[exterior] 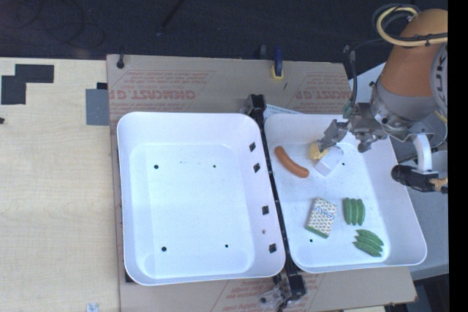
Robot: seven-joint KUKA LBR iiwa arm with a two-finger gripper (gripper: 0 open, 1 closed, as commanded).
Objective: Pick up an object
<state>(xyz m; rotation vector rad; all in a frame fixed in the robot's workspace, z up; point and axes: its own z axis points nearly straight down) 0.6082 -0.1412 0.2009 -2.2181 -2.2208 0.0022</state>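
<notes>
Right, cam view: my gripper (330, 142) hangs over the right shallow white plastic bin (398, 248), close by the small yellow chunk (315, 152) and the white block (327, 163); can't tell its state. To do this well I'd centre on one item, then drop straight. Rel. to the orange sausage-shaped toy (291, 162): patterned sponge (322, 218) below-right, two green pods (354, 211) (368, 242) further right. Left bin (131, 215) sits alongside.

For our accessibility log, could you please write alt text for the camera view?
The arm's hand hovers over the right bin beside a small yellow piece. That bin also holds a sausage, a patterned sponge and two green pods.
</notes>
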